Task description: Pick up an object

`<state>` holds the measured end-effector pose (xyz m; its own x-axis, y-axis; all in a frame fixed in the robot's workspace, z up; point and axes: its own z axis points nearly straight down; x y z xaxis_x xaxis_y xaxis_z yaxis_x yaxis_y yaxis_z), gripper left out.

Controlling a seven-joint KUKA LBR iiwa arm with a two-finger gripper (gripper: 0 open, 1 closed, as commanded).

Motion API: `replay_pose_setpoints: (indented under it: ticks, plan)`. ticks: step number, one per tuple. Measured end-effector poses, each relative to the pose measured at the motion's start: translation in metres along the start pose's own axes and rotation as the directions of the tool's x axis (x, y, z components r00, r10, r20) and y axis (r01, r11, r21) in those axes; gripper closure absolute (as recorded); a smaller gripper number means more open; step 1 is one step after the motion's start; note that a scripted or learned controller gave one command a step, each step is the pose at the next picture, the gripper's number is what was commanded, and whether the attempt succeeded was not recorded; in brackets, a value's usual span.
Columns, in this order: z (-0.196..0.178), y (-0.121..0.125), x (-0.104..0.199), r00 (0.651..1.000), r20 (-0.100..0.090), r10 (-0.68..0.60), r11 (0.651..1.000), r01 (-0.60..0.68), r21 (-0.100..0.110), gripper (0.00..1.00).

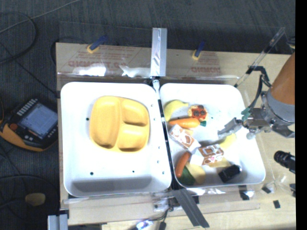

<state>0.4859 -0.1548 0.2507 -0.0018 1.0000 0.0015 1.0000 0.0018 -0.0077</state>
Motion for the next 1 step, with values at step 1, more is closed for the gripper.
replay_pose_setpoints:
  ticks: [1]
  plan:
    - [0.1574,0.0658,-0.0019,1.000,0.000,0.007,1.000,-0.007,-0.002,0.00]
